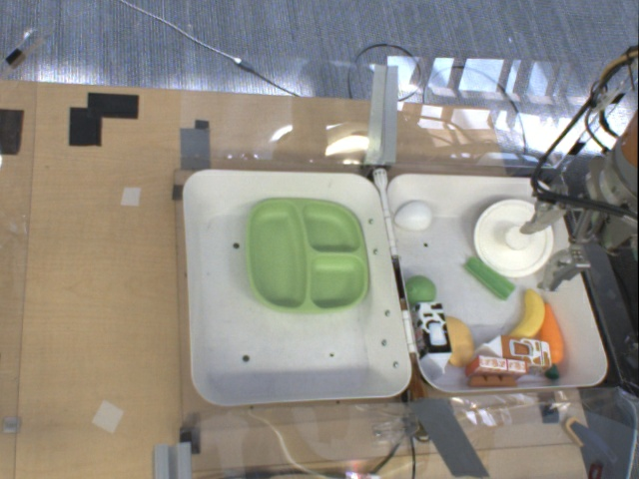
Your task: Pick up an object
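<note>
Hangs over the right bin (446, 254), at its right side: hand (552, 244) spread wide, holding nothing, just beside the white dish (504, 239). Nearest loose picks look to be the banana (532, 314) and green block (488, 276). Best to centre over the banana, close across its narrow width, descend straight. Crowded near the front wall beside carrot (554, 335) and carton (526, 349); open floor around the white egg (412, 215).

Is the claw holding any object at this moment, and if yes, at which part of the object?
Nothing is held. The claw hangs open at the right bin's right edge, beside the white cup, with nothing between its fingers.
</note>
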You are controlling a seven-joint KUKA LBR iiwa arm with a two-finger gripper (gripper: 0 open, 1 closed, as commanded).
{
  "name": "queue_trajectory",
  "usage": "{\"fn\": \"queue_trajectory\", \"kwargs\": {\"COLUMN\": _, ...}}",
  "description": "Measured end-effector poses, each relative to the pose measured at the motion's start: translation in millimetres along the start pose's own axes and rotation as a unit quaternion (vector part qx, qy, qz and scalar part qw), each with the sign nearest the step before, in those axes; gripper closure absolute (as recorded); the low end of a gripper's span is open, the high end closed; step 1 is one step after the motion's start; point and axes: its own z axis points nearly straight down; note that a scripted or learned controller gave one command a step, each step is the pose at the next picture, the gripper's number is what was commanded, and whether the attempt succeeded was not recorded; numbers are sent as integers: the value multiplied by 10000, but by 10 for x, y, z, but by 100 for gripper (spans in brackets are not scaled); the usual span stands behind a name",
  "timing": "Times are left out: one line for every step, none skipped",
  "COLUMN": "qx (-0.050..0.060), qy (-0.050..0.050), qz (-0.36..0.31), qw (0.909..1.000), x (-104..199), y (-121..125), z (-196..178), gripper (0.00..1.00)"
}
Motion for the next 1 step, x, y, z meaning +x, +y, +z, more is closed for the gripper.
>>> {"fn": "queue_trajectory", "kwargs": {"qx": -23, "qy": 39, "qz": -774, "qw": 9970, "x": -166, "y": 201, "z": 1667, "gripper": 0}}
